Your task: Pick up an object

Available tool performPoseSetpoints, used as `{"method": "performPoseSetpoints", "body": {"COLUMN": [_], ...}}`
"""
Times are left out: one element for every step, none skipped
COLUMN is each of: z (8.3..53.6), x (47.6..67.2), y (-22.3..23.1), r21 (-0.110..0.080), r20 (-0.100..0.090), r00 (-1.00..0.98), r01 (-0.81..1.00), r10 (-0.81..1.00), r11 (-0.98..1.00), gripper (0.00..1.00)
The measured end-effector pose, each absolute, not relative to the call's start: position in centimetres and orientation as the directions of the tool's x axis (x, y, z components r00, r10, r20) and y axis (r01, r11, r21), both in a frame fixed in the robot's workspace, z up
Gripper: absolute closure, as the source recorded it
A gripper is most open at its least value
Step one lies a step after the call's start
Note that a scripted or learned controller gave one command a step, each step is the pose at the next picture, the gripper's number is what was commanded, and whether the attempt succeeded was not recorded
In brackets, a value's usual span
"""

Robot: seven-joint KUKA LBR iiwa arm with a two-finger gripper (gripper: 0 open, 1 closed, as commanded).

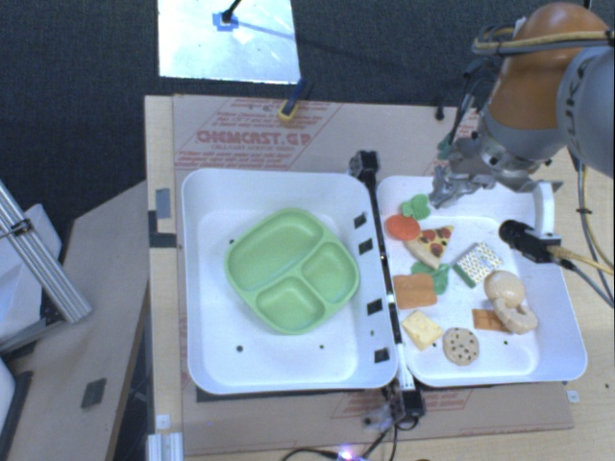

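In the camera view we are seeing the arm (538, 75) reaching in from the upper right, its orange band bulging above the grey wrist and the wrist tilting down toward the far edge of the right bin (567, 339). The gripper (447, 194) is hanging just over that bin's back left corner, right beside a small green piece (416, 206); whether the pincer is apart or together we cannot tell, since the tips are blurring into the white wall, and we are seeing nothing clamped in it.

The objects to pick from are all lying in the right bin: a red tomato-like piece (403, 228) just below the green one, a pizza slice (430, 245), an orange cracker (415, 290), a cheese cube (421, 329), a chocolate-chip cookie (461, 346), a green-and-white wrapped block (478, 263) and a pale beige lump (509, 300) near the right side.

In the left bin (207, 353) a green divided tray (291, 270) is sitting tilted, well apart from the gripper.
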State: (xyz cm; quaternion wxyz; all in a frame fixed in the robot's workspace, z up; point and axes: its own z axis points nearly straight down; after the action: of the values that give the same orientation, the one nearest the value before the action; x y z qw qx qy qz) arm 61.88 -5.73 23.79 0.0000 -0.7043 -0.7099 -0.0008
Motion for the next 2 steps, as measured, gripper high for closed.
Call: {"method": "performPoseSetpoints", "body": {"z": [22.2,21.9], "x": [58.8,58.3], "y": [-0.8,2.1], "r21": [-0.002,-0.001], "r20": [0.002,0.001], "r00": [-0.009,-0.007], "r01": [1.0,1.0], "r10": [1.0,1.0], "r11": [0.009,0.007], "gripper": [1.0,1.0]}}
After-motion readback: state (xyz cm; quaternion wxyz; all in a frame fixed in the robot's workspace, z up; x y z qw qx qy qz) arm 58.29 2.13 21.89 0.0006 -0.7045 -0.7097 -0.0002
